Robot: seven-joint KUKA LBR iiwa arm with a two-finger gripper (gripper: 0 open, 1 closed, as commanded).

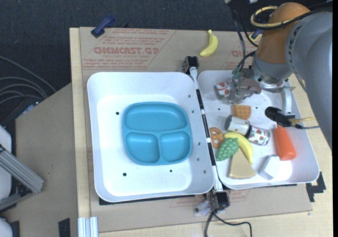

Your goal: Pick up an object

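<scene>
Low in the right white plastic bin [309,170], near its far left corner: grey metal two-finger hand [238,89], open or closed impossible to tell. Just beside it, small white-and-red toy [222,89] and orange waffle-patterned square [242,111]. Likely risk: crowded, touching pieces, hence a nudge, a glancing pinch, or an empty close.

Dark carpet floor [42,3] w/ cables [21,88] (left), brown bench top [132,51]
</scene>
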